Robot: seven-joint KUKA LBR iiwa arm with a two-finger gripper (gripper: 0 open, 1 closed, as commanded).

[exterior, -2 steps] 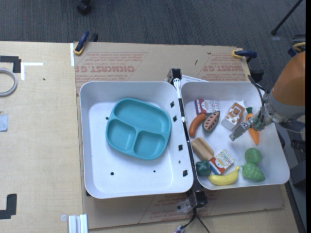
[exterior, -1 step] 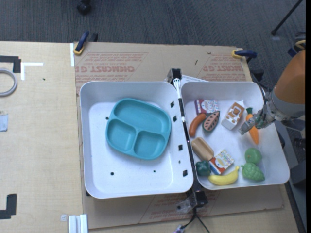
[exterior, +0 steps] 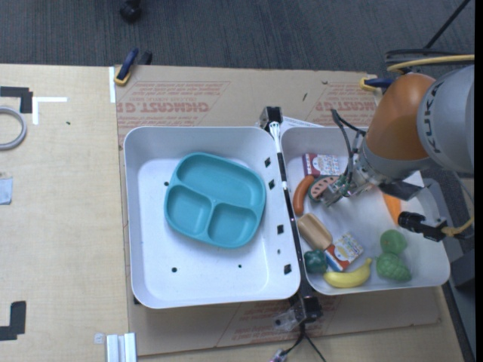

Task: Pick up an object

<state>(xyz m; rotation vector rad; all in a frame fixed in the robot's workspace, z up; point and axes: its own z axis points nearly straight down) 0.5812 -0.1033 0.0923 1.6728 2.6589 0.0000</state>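
My gripper (exterior: 330, 192) reaches down into the right bin (exterior: 423, 277), just right of an orange-red sausage (exterior: 302, 192) and below a small pink-and-white carton (exterior: 324, 164). A small reddish item lies right at the fingertips. Lower in the same bin lie a bread roll (exterior: 315, 231), a small printed packet (exterior: 347, 248), a yellow banana (exterior: 349, 277), a teal piece (exterior: 314, 262) and two green vegetables (exterior: 393, 256). An orange item (exterior: 392, 204) peeks out beside the arm.
The left bin (exterior: 143, 225) holds a teal divided plate (exterior: 215, 199). The arm's orange band (exterior: 404, 119) and wrist hang over the right bin's upper right part. Clips sit on the divider between the bins (exterior: 281, 194).
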